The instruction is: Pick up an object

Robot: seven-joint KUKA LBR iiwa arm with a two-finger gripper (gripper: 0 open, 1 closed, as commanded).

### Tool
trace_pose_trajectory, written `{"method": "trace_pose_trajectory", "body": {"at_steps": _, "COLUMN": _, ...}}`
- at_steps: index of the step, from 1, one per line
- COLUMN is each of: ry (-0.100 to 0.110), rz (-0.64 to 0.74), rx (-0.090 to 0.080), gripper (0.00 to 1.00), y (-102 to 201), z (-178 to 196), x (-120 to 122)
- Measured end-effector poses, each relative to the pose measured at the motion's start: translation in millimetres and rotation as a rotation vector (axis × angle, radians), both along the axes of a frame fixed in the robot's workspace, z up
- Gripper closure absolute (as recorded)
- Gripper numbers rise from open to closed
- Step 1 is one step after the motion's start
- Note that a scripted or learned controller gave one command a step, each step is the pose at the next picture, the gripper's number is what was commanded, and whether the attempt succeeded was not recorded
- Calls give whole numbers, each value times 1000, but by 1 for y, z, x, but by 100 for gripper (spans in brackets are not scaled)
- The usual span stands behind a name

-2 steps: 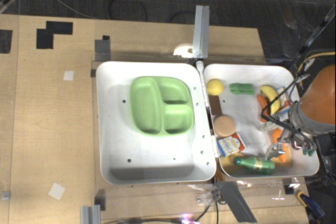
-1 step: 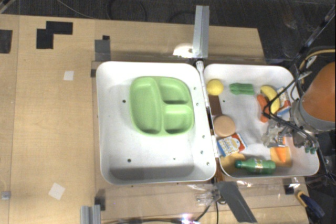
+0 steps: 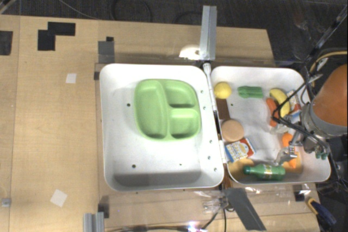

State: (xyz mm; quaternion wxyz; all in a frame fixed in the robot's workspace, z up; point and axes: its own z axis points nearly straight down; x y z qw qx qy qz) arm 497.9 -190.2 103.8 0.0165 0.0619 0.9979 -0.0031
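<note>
White bins [image 3: 117, 117], two, one green divided plate [image 3: 166, 108], one green bottle [image 3: 265, 171], fingers' [image 3: 286, 154] state unclear.

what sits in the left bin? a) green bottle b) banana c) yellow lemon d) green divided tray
d: the green divided tray lies alone in the left bin, while the green bottle, lemon and banana lie in the right bin.

You have the right bin [image 3: 255, 70] crowded: yellow lemon [image 3: 222, 89] at its back left, green block [image 3: 250, 92] beside it, banana [image 3: 278, 96], tan round piece [image 3: 232, 130], green bottle [image 3: 264, 171] lying flat along the front wall.
</note>
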Motion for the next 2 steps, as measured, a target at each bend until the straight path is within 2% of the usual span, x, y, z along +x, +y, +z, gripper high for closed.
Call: {"method": "trace_pose_trajectory", "body": {"at_steps": 2, "ry": 11, "rz": -230, "rx": 6, "gripper": 0, "y": -2, "z": -13, "x": -5}}
